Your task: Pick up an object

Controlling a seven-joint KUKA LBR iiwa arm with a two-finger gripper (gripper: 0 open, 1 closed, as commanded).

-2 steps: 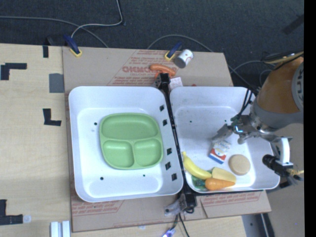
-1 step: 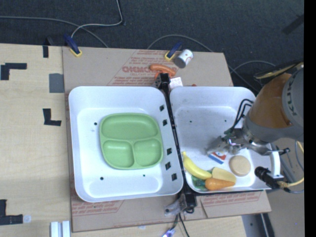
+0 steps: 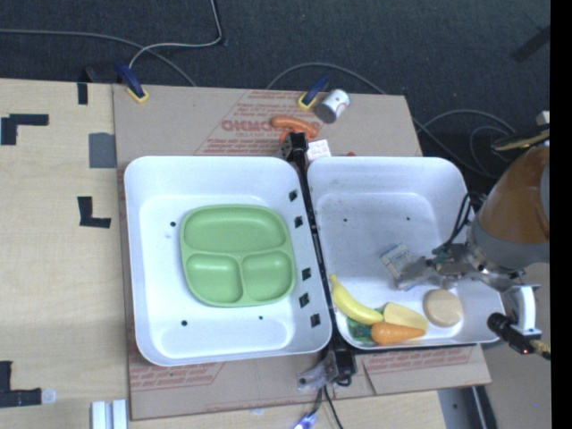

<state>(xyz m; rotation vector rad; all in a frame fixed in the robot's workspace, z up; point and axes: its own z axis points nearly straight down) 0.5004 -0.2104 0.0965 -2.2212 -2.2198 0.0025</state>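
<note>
Down in the right bin [image 3: 393,179], the gripper [image 3: 399,269] sits low over the white floor, its grey metal fingers pointing toward the middle of the bin; whether they are apart or together I cannot tell from here, and nothing is seen between them. From the right edge the arm [image 3: 518,208] reaches in, a rounded grey body with an orange band, bent down at the wrist over the bin's right wall.

Along the bin's near edge lies the toy food, all smooth plastic. A curved yellow banana [image 3: 353,304] lies just below the gripper, near it but apart. Beside it sits a yellow wedge [image 3: 404,315], with an orange carrot [image 3: 397,333] touching its near side and a bit of green [image 3: 359,332] tucked under the banana. A round beige disc [image 3: 442,308] rests just right of the wedge.

In the left bin [image 3: 147,239] lies a matte green divided plate [image 3: 238,254] with rounded corners and three compartments.

Both bins stand on a brown cardboard sheet [image 3: 179,119] printed with red lettering, too blurred to read.
</note>
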